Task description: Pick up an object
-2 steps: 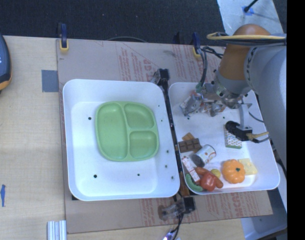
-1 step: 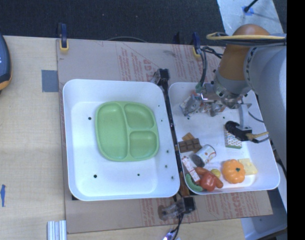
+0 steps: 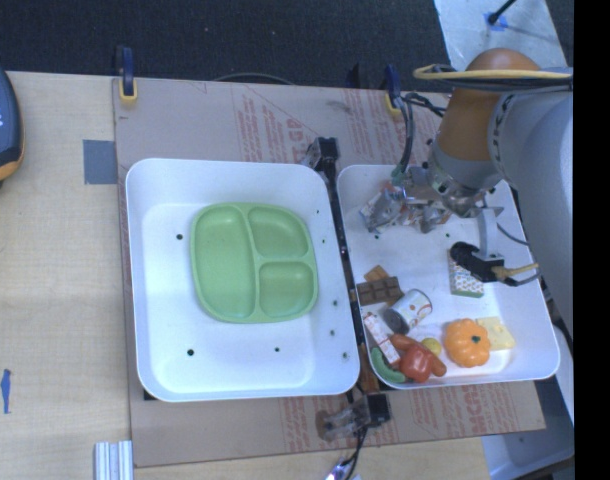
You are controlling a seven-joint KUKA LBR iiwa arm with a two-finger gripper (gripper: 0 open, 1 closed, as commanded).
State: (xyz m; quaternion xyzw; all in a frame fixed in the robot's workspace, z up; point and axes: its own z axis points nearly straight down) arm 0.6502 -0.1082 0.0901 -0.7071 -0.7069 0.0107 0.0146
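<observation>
Two white bins; I take the small orange pumpkin (image 3: 468,343) as landmark. The likeliest pick, it sits low in the right bin (image 3: 440,258) amid toy food. My gripper (image 3: 405,206) hovers well above it, grip unreadable, presumably lining up

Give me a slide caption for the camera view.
End effector poised over the right bin of toy food; green plate in the left bin.

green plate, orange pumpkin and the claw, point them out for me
green plate (image 3: 253,262), camera view, on the divider ridge between its compartments
orange pumpkin (image 3: 468,344), camera view, on its rounded top
claw (image 3: 397,208), camera view, between its fingertips
</observation>
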